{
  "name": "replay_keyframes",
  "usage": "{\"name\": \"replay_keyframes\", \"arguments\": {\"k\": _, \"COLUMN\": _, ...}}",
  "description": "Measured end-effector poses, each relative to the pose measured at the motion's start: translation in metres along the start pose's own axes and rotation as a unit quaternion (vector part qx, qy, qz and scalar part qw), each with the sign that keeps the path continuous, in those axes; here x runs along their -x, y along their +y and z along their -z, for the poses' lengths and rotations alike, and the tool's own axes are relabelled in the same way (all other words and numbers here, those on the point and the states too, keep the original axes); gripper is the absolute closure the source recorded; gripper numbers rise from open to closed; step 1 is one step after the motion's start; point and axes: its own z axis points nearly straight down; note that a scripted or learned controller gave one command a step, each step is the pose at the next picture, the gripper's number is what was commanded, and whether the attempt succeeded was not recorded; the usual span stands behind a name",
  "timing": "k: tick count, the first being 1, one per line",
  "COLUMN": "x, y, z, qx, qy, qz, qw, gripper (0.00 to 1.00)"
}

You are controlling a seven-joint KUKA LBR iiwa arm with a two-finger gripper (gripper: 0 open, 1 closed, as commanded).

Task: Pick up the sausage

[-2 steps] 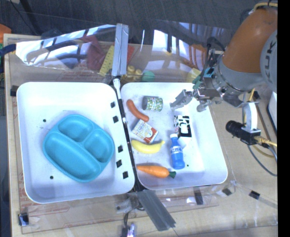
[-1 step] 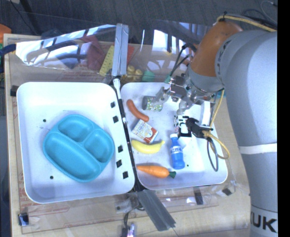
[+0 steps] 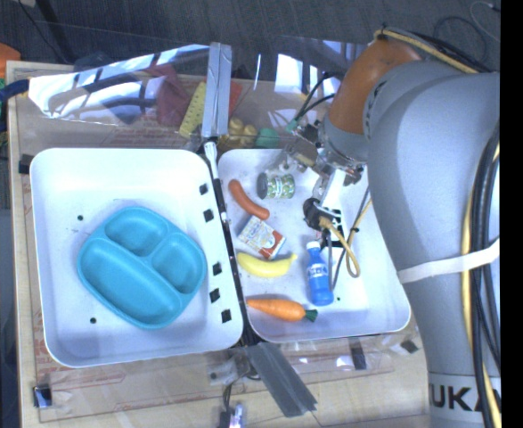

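You had the sausage (image 3: pixel 248 200) lying in the bin (image 3: pixel 379 285) on the arm's side. It sat close to that bin's inner wall and toward its far end, at a slant. The gripper (image 3: pixel 313 162) hung over the far end of the same bin, to the sausage's right in the view and a little farther back, clearly apart from it. A small green-labelled can (image 3: pixel 279 185) lay between the two, just beside the sausage's far tip. You could not tell from this view whether the gripper was open or closed.

Working back from the near rim of that bin, you had a carrot (image 3: pixel 279 308) lying crosswise close to the near wall. A blue bottle (image 3: pixel 318 276) lay front to back just beyond the carrot's leafy end. A banana (image 3: pixel 264 264) curved just beyond the carrot, and a small red and white carton (image 3: pixel 261 237) touched the banana's far side. The sausage came next, just beyond the carton, and the can was farthest back.

The other bin (image 3: pixel 61 185), alongside on the view's left, held one blue divided plate (image 3: pixel 143 264), set flat near its middle.
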Motion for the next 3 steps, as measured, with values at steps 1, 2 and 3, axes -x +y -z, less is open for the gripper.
{"name": "replay_keyframes", "arguments": {"k": 1, "x": 0.013, "y": 0.013, "z": -0.031, "qx": -0.012, "qy": -0.006, "qz": -0.073, "qw": 0.9972, "gripper": 0.0}}
{"name": "replay_keyframes", "arguments": {"k": 2, "x": 0.036, "y": -0.027, "z": -0.032, "qx": -0.013, "qy": -0.008, "qz": -0.115, "qw": 0.9932, "gripper": 0.0}}
{"name": "replay_keyframes", "arguments": {"k": 3, "x": 0.035, "y": -0.027, "z": -0.024, "qx": -0.016, "qy": -0.008, "qz": -0.113, "qw": 0.9935, "gripper": 1.0}}
